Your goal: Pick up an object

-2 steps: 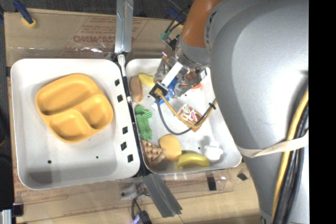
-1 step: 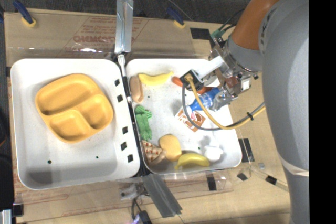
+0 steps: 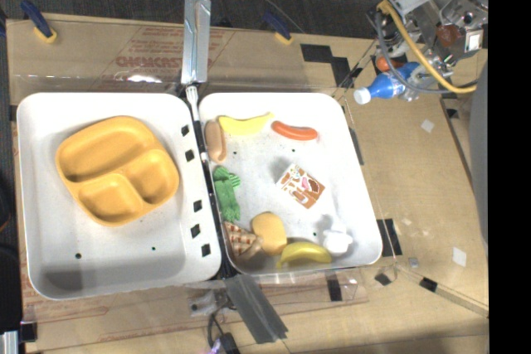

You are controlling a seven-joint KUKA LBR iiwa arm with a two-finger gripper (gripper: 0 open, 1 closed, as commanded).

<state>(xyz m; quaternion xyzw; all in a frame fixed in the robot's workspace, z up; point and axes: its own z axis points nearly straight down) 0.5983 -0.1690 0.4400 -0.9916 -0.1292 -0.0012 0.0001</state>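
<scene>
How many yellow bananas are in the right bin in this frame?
2. One banana lies along the far edge of the right bin, beside the hot dog. The other banana lies at the near edge, by the white piece. None looks hidden.

The right bin [image 3: 355, 170] keeps open floor in its middle and along its right edge, around the small printed packet [image 3: 300, 186]; its left edge is crowded by the hot dog [image 3: 216, 139], green piece [image 3: 226, 192] and waffle [image 3: 241, 240]; the near edge holds a banana [image 3: 304, 253]; the far edge holds a sausage [image 3: 294, 130]; the left bin [image 3: 33, 203] is largely taken by the yellow divided tray [image 3: 117, 168], leaving its near edge free.
</scene>
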